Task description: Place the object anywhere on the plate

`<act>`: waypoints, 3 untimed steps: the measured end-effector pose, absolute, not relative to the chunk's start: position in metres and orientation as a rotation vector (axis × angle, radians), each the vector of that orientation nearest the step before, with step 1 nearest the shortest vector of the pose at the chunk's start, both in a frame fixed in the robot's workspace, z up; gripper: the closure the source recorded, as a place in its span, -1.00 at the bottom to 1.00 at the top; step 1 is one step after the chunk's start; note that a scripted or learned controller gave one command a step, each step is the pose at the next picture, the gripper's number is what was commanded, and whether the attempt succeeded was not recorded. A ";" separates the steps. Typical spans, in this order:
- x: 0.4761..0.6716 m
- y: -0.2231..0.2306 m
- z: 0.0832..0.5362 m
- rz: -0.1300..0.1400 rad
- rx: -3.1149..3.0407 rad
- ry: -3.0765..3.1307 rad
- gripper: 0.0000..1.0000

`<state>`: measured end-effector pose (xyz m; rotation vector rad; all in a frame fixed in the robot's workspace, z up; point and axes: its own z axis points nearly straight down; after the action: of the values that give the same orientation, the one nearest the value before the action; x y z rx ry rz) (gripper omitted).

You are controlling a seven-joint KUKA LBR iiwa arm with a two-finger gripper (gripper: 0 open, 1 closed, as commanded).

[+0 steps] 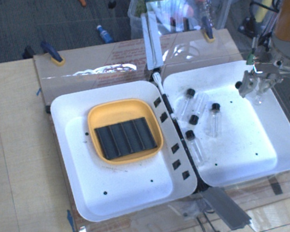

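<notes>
White plastic bins are set side by side. Well left of the gripper (253, 88), the yellow plate (121, 111) is seen bearing a black ribbed insert (125, 138). Clear black-capped vials (212, 118), the task's objects, lie scattered just left, unheld. Jaw state cannot be told.

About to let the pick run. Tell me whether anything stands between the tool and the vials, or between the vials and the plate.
Nothing visible lies between the tool at the right bin's right side and the clear vials. On the way to the yellow plate, the raised rims where the two bins meet must be crossed; a dark ridged block covers most of the plate.
</notes>
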<state>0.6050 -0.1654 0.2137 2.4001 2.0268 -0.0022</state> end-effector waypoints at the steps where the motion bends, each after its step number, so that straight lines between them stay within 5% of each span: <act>1: 0.595 -0.162 0.252 0.003 2.123 2.310 1.00; 2: 0.601 -0.169 0.215 0.001 1.699 2.645 1.00; 3: 0.625 -0.207 0.273 0.002 1.785 2.580 1.00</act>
<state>0.6248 -0.2069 0.2729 1.7846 2.5798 0.0021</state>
